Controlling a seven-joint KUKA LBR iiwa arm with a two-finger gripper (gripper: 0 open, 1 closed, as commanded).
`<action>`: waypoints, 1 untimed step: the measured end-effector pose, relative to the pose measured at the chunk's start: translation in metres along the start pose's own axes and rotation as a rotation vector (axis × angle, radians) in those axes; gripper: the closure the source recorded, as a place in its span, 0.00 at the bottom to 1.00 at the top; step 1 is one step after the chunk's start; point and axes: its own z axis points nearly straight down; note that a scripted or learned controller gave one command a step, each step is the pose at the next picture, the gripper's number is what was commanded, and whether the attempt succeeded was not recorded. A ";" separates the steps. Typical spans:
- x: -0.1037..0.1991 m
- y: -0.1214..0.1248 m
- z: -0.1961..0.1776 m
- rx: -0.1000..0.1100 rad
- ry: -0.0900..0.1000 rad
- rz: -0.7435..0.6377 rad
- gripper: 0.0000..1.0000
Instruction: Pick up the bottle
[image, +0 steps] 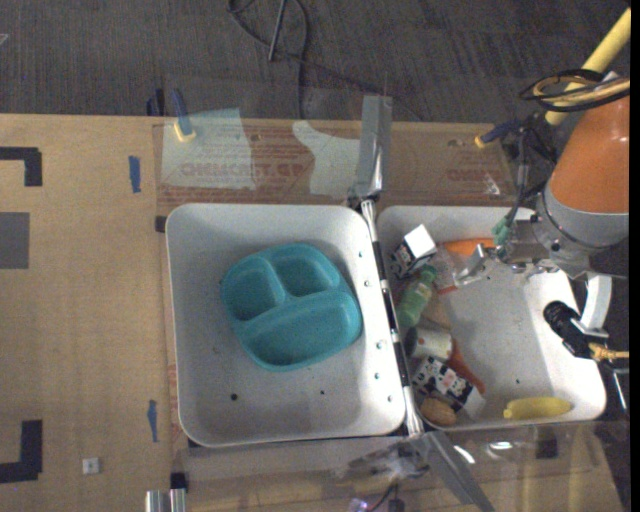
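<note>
Orange-banded arm (590, 170) hangs at three o'clock; fingers (478, 268), state unclear, near green bottle (415, 300). Crowding clutter could spoil the grasp.

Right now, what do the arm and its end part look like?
The arm has a rounded orange band over a grey wrist section. The gripper is a small grey metal piece. Yellow and black cables loop above the arm.
</note>
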 end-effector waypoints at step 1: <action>0.073 -0.027 0.035 0.001 0.000 -0.168 0.00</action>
